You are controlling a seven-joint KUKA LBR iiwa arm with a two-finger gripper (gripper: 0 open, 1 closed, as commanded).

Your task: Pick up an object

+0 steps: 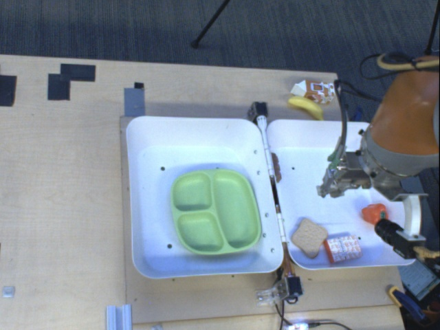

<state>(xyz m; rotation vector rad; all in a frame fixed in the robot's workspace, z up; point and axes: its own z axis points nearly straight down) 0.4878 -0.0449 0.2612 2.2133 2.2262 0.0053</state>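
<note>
**White right bin: claw poised above three small pickables**

White plastic, two shallow bins (137, 184) side by side on the pale wooden bench (62, 205). The left bin holds a green divided plate (215, 212). The right bin holds a tan bread-like slice (309, 237) and, just beside it, a small red-and-white box (342, 247), both along the near wall; an orange-red piece (374, 214) lies near the right edge.

The claw (335, 183) hangs over the bin's bare middle, nothing between its fingers; whether they stand spread or closed cannot be told from this slant.

Key relation: the slice and box lie toward the near wall from the claw, the slice slightly left, the box almost straight down-frame. The box's long axis runs roughly left-right. The orange piece sits to the right, partly under the arm (405, 122). The slice looks the closest candidate.
</note>
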